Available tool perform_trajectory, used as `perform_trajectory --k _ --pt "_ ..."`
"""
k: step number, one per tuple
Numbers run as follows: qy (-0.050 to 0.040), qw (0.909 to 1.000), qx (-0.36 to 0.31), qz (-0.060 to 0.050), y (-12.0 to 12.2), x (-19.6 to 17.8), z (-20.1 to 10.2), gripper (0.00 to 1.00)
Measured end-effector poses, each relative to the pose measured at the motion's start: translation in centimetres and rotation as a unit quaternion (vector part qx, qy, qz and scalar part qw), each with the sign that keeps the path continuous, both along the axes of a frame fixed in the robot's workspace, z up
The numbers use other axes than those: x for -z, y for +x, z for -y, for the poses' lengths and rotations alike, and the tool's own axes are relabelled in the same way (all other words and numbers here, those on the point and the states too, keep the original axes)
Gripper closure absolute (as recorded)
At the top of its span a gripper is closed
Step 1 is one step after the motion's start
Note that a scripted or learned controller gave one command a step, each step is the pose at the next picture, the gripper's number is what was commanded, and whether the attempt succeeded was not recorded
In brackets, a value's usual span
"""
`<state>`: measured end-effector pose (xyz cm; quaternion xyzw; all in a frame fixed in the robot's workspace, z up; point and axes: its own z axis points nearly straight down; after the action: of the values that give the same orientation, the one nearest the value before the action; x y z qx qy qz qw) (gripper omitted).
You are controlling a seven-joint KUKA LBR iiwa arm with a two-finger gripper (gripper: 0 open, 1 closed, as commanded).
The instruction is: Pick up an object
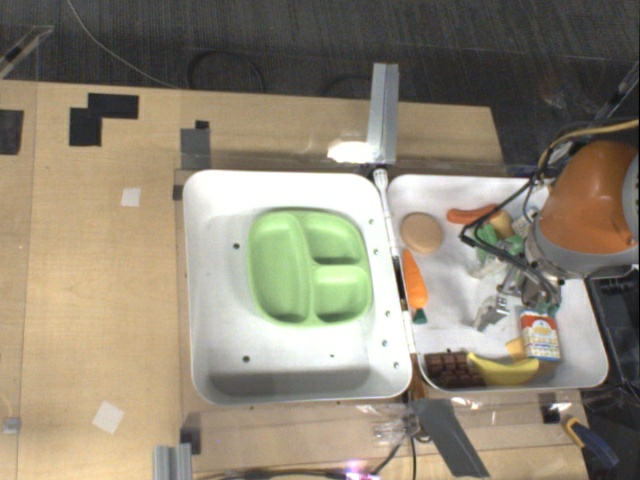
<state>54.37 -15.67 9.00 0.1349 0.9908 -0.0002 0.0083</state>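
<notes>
Camera view shows the end effector [492, 313] low in the right bin [598, 368], seemingly empty; I cannot tell how its grip stands. Still the reaching step, I judge: the small carton [541, 336] sits just right of it, the banana [505, 370] just below.

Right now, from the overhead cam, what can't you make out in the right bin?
- Gripper: too small and cluttered by cables to tell its state or whether it holds anything.
- Green item by the arm: partly covered by wrist and cables, identity unclear.
- Small carton: label too small to read.
- Bin floor under the arm: hidden in the right bin.
</notes>
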Motion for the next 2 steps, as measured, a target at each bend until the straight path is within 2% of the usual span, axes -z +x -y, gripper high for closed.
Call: perform_trajectory --k 1,2 --pt "0.0009 0.9993 -0.038 -0.002 8.6 0.2 -2.8 0.00" --pt "0.0046 0.9933 -0.114 -0.016 10.8 0.1 -1.2 0.00"
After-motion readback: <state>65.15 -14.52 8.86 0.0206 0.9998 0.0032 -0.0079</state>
